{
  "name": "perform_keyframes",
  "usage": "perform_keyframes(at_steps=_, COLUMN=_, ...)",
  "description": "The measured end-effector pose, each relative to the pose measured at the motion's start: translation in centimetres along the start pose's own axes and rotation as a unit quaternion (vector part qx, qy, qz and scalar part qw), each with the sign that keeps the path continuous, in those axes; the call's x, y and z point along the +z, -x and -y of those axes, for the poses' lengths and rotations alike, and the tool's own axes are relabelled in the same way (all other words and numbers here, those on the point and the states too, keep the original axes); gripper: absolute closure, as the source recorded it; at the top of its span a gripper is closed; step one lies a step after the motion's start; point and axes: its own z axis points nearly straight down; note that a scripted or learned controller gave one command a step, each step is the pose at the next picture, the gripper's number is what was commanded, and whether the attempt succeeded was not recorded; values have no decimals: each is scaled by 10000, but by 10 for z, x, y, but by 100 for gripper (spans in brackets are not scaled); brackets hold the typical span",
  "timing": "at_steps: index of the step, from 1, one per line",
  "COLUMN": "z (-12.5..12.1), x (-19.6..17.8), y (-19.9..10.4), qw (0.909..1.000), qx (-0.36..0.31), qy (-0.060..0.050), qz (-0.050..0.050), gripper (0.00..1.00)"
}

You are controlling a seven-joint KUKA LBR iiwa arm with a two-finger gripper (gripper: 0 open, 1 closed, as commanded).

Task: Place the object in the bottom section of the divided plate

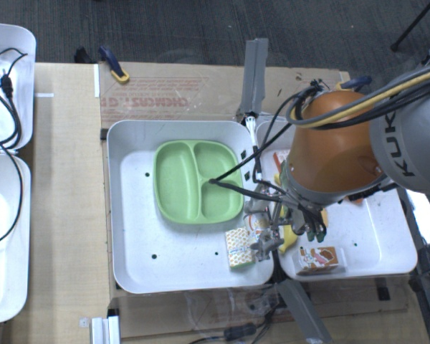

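Nearest the viewer, the front rim of the left white bin (193, 287) runs along the bench edge; the right white bin (373, 264) adjoins it, and a small printed packet (320, 259) lies flat near that bin's front edge. Just behind the left bin's front, close to the divider between the bins, a small patterned sponge-like block (239, 247) — pale with coloured specks — rests on the bin floor, clear of the plate. The gripper (266, 241) hangs just beside this block, on its right, at the seam between the two bins; whether the fingers are apart or together cannot be told, since cables and the wrist obscure them. A yellow item (289, 236) shows partly beneath the wrist in the right bin.

Farther back, the green divided plate (198, 182) sits in the middle of the left bin, its sections bare. Above and to the right, the orange band of the KUKA arm (335, 153) looms over the right bin. Beyond both bins lies a brown cardboard sheet (172, 95) with a blue-and-yellow clamp (113, 65) at its far left corner.
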Motion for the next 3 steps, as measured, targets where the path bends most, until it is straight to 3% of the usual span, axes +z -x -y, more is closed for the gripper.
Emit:
perform_keyframes(at_steps=1, z=-64, x=8, y=77, qw=9996, qx=297, qy=-5, qz=9, gripper=100)
perform_keyframes(at_steps=2, z=-121, x=-34, y=68, qw=10000, qx=41, qy=-3, qz=17, gripper=100)
perform_keyframes(at_steps=3, z=-121, x=-34, y=68, qw=10000, qx=43, qy=-5, qz=14, gripper=0)
